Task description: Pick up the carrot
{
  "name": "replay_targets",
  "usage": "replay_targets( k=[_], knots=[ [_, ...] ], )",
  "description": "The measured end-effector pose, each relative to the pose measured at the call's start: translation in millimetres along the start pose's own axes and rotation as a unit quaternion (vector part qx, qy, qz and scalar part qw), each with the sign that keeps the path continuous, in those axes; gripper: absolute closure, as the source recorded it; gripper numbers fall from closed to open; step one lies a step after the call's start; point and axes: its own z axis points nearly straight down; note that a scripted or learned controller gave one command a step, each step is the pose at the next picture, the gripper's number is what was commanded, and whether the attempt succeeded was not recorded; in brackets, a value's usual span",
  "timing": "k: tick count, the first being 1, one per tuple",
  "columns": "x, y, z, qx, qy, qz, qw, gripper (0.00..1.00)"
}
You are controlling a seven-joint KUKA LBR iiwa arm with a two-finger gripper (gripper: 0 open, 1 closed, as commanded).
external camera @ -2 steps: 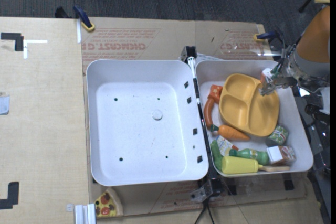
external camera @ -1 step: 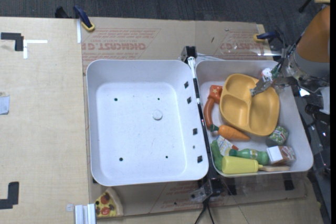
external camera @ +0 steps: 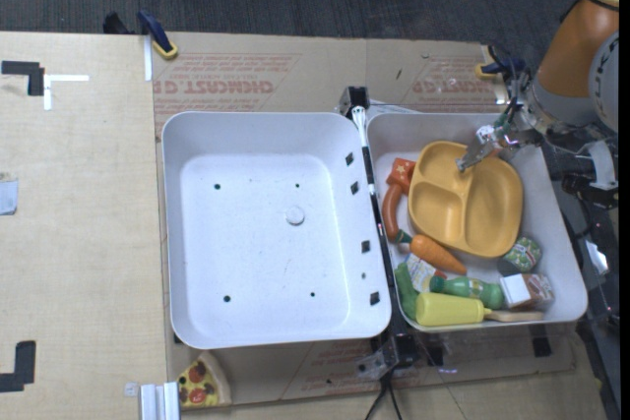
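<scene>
The arm [external camera: 581,54] reaches in from the right, bent down over the right bin [external camera: 563,241], its gripper [external camera: 480,150] low above the far rim of the yellow divided plate [external camera: 468,202]. Whether the jaws are apart or together cannot be told. The left bin [external camera: 266,221] lies well to their left. The carrot [external camera: 437,254] lies nearer the camera than the jaws, against the plate's near-left edge, with a yellow bottle [external camera: 448,310] and green bottle [external camera: 465,288] further beyond it.
</scene>
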Motion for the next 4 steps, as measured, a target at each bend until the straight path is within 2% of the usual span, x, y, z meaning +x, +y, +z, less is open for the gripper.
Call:
replay_targets(
  k=[1,2,3,4],
  knots=[
    [-4,0,-11,-0.001,-0.005,-0.001,1.0,1.0],
    [55,1,0,-0.001,-0.006,0.107,0.9943,1.0],
    [93,17,1,0.003,-0.016,0.243,0.97,1.0],
    [123,28,-96,0.0,-0.005,0.465,0.8855,1.0]
  ],
)
